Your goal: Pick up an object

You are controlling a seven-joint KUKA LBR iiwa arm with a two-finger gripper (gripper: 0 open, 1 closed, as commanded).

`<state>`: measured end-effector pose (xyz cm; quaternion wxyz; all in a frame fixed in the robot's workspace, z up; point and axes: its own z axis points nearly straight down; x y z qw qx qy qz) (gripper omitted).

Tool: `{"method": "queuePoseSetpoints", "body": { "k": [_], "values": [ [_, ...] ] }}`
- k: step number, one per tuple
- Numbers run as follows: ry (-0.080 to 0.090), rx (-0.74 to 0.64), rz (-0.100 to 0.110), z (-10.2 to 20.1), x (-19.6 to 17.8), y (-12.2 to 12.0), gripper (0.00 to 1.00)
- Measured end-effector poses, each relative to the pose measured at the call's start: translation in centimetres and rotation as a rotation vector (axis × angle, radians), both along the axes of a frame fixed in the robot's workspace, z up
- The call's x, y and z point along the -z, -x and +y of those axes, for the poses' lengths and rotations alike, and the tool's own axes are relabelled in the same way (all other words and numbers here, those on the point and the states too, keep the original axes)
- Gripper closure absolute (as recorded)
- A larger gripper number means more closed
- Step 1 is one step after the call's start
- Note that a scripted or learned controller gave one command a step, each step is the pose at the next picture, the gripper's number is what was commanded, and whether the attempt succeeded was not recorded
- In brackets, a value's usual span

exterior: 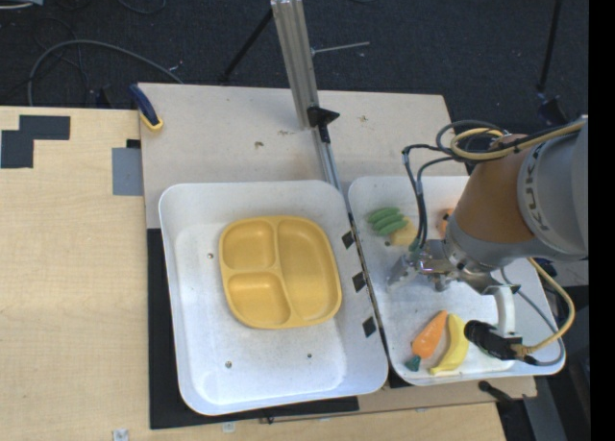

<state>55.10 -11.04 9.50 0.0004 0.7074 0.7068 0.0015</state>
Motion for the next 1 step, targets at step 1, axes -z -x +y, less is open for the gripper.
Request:
{"method": "queuePoseSetpoints", "body": {
  "k": [1],
  "values": [
    [-0.006, 0.002, -0.007, 0.24, -1.12, -0.24, 1.00]
  ]
}}
